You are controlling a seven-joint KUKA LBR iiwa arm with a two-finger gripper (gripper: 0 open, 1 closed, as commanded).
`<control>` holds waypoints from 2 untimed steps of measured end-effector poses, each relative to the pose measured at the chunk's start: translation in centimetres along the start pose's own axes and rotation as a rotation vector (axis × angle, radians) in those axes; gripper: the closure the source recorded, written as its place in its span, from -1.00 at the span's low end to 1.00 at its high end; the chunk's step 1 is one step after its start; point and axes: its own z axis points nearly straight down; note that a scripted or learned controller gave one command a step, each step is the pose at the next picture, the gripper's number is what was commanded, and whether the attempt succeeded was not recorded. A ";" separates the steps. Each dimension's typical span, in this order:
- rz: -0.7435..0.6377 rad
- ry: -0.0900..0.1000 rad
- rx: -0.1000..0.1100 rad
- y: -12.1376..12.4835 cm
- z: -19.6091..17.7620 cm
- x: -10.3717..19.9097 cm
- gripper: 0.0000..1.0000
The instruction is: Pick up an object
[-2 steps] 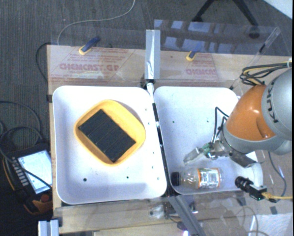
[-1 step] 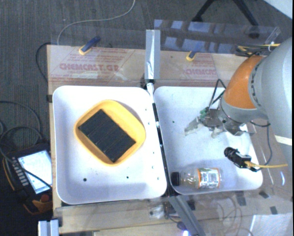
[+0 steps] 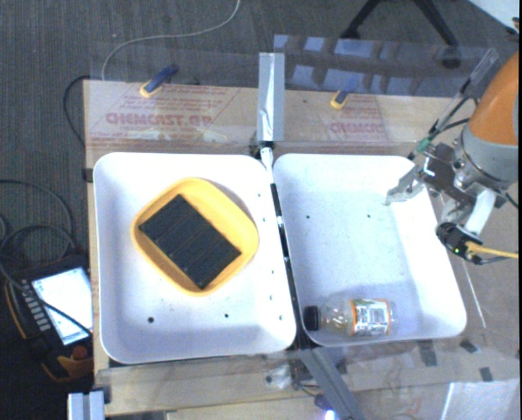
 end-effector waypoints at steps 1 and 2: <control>0.197 0.001 0.005 -5.9 8.7 -0.8 -1.00; 0.334 0.000 0.002 -2.8 2.4 -6.1 -1.00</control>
